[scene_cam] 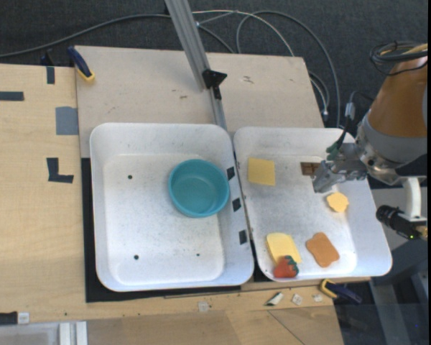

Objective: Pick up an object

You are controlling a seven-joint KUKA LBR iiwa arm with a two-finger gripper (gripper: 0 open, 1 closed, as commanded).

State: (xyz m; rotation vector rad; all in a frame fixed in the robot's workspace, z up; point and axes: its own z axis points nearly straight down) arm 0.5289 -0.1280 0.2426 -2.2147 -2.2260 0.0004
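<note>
No object has been lifted: the small yellow foam piece (pixel 337 203) at right of centre in the frame lies flat on the floor of the right-hand shallow white bin (pixel 366 264). The two-finger gripper (pixel 326 180) sits just above and left of it; the state of the gripper cannot be told at this resolution, and nothing is visibly held. Also available are a yellow square block (pixel 261 172), an orange oval piece (pixel 322 249) and a yellow-and-red item (pixel 283 254), while the left white bin (pixel 108 192) holds a teal bowl (pixel 198 187); approach, grasp and lift apparently all remain.
</note>
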